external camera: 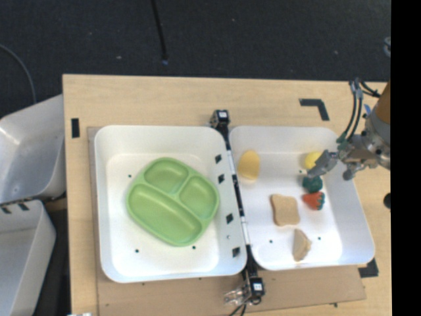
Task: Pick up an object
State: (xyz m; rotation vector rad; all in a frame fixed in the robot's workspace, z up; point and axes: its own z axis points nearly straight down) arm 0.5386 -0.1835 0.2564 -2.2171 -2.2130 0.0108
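Here, tool [320, 171] of unclear finger state, just above the green-topped red toy [314, 199], beside the yellow piece [312, 158].

A green divided plate [172, 201] lies in 1 white bin [105, 242] on the tan desk [145, 101]. By the grey pincer [327, 164] sit a yellow piece [312, 158] and a red-and-green one [314, 199]. Farther off are 2 tan bread slices [285, 210] and a pale yellow lump [248, 165].
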